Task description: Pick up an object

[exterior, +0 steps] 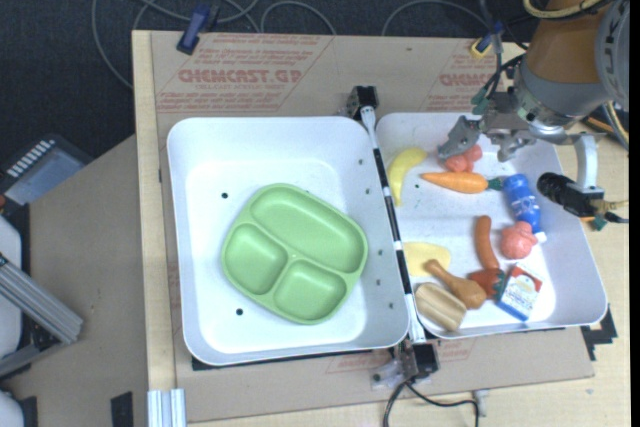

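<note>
Looking down on the bench, we count two white bins side by side, and we take the right bin point(575, 260) as our landmark. To its left sits the left bin point(200, 165), holding one green tray point(292, 253) with three compartments.

Inside the right bin we count roughly ten toy foods. One carrot point(455, 182) lies near the bin's far end, pointing toward the dividing wall. One banana point(402, 169) curves against that wall, just left of the carrot. One blue bottle point(520, 199) lies to the carrot's right. One sausage point(485, 241) stands lengthwise in the bin's middle. One pink ball point(517, 240) sits just right of the sausage. One small carton point(519, 292) rests near the bin's near right corner. One chicken leg point(455, 283) lies at the near end, with one bread roll point(439, 307) touching it in the near left corner. One yellow wedge point(423, 253) lies by the wall, just beyond the chicken leg.

The gripper point(483, 137) hangs over the bin's far end, its two fingers spread apart. One red piece point(462, 158) sits right beneath the left finger point(458, 138), touching the carrot's far side; we cannot tell whether the fingers have hold of it.
</note>
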Tool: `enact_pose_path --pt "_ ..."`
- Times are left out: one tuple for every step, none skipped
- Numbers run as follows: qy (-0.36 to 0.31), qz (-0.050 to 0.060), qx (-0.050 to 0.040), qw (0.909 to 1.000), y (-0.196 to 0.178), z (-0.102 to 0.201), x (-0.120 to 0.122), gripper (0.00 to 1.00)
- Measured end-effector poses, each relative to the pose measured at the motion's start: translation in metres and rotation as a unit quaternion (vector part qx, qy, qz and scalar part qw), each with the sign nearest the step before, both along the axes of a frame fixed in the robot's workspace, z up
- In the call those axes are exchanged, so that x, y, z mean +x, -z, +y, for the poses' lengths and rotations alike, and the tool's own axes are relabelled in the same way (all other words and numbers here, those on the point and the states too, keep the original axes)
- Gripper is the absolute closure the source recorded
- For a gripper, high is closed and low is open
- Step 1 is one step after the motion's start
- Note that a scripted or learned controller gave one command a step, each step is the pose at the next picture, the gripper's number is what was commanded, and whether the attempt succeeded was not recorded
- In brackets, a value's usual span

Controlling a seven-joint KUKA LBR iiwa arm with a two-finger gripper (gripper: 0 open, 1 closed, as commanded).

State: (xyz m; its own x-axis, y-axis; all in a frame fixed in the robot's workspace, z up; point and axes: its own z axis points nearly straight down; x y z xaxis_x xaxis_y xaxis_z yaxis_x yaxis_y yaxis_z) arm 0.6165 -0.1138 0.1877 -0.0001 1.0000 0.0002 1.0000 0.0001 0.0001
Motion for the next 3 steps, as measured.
enact_pose_path --pt "0.001 0.002 0.0002 1.0000 0.072 -0.019 0.014 0.00" --pt "0.000 -0.004 0.0001 1.0000 0.098 -0.039 0.025 0.00" --pt "-0.003 0.001 0.0063 1.0000 0.102 -0.070 -0.049 0.00"
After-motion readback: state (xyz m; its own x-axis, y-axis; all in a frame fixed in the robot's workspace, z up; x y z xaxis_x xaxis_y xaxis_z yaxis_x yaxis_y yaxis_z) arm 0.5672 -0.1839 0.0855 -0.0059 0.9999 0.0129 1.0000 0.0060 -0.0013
